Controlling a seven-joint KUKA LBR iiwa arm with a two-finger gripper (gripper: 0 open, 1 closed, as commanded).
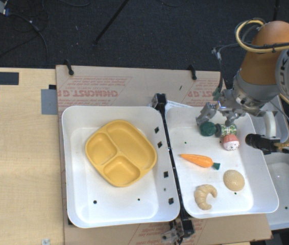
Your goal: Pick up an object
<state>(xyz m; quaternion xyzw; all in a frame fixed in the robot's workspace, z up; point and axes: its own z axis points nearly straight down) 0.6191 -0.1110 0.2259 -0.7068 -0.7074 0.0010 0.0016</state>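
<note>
My gripper (217, 118) hangs over the far part of the right bin (259, 200), open, with one finger (204, 114) out to the left and the other toward the right. A dark green round object (208, 129) lies just below the left finger. A small red, green and white toy (230, 138) lies below the right finger. Neither is held between the fingers. Further forward in the same bin are an orange carrot (197, 160), a beige round bun (234, 180) and a pale croissant (205, 196).
The left bin (83, 208) holds a yellow divided plate (120, 152). A black divider rail (166, 157) runs between the two bins. Cardboard lies under both bins, and a wooden bench top (17, 157) spreads to the left.
</note>
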